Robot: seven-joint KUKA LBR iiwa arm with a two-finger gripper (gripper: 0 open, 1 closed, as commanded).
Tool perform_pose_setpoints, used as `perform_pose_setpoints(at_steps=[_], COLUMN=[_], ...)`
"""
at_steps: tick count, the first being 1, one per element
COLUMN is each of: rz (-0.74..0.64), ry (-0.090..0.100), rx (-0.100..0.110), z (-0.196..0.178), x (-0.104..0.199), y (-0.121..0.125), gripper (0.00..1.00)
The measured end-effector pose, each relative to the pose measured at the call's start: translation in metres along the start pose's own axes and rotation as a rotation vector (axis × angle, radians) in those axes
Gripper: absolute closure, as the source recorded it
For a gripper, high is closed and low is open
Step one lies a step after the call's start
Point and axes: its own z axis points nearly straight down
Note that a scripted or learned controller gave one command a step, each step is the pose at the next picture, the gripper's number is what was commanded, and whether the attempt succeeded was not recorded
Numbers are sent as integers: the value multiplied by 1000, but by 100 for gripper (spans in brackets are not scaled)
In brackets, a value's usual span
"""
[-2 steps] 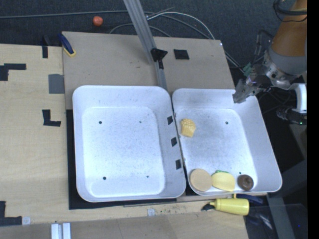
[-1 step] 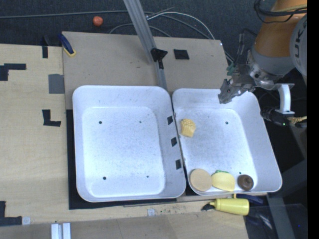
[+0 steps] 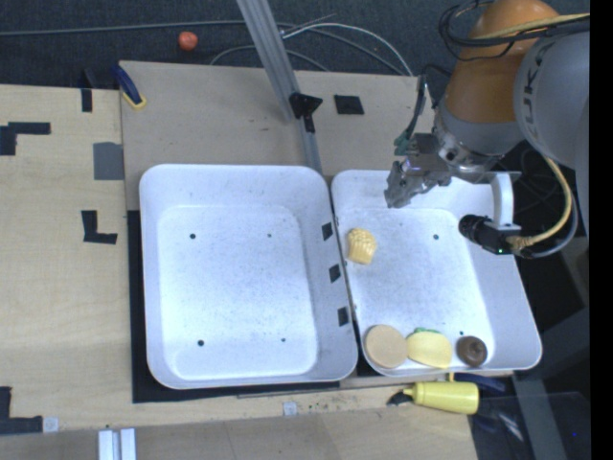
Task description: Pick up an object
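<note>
Right now I see my gripper [image 3: 402, 192] over the right bin's [image 3: 498, 286] far edge; whether it's apart or together I cannot tell.

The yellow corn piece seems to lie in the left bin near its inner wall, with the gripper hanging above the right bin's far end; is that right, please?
Not quite: the camera view shows the yellow corn piece in the right bin, near its inner wall. The gripper does hang above that bin's far end.

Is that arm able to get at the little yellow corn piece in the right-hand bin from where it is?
Probably yes. The gripper hangs over the right bin, and the corn piece lies alone with nothing over it, though near the bin's left wall.
</note>
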Motion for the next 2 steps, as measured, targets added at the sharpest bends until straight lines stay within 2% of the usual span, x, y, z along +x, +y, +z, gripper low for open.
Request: perform_pose_setpoints(at_steps=[1, 2], rz=[-1, -1], ry=[0, 0], rx=[-1, 1], z=[-5, 14], x=[50, 101], y=[-8, -15], gripper=[100, 100])
